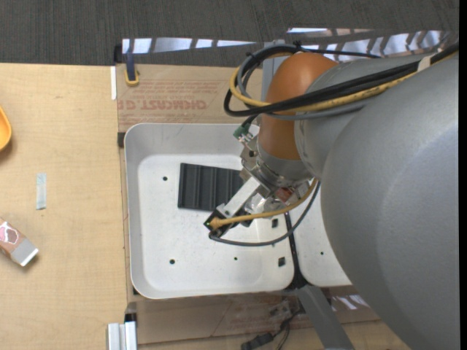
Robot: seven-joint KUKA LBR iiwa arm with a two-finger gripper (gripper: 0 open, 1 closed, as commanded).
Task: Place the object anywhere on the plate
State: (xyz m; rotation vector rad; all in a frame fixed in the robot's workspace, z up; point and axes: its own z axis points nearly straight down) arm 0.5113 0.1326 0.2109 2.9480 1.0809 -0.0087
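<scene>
A flat black ribbed slab (206, 187) lies in the white bin (146, 217), toward its back and middle. My gripper (257, 195) hangs low over the bin just right of the slab, close to its right edge. The orange-banded wrist and the big grey arm cover it from above. The arm also hides the right part of the bench.
The bin's floor in front of and left of the slab is bare white with a few small dark holes. On the wooden bench to the left lie a small grey bar (41, 192), a pink and white item (16, 243) and an orange edge (4, 130). Cardboard (175, 100) lies behind the bin.
</scene>
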